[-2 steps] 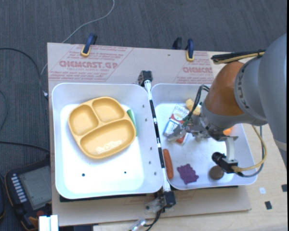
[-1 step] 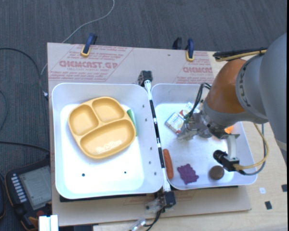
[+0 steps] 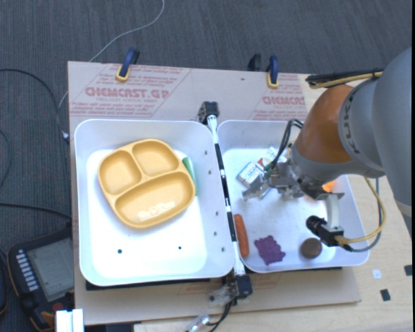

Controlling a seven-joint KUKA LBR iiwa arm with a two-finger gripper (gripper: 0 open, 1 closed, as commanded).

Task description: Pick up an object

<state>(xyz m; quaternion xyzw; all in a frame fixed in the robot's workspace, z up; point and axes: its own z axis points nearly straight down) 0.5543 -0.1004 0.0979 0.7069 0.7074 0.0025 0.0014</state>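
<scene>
Over the right bin [image 3: 353, 254] | arm bends down from the right, orange band above wrist | gripper [image 3: 263, 185] at silver packet [image 3: 247, 173] near bin's back; grip state: cannot tell | purple piece [image 3: 269, 249], brown ball [image 3: 311, 248] at bin's front

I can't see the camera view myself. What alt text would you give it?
A grey robot arm reaches from the right into the right white bin, its gripper near a small silver packet. That bin also holds an orange stick, a purple lump and a brown ball. The left bin holds a yellow divided plate.
</scene>
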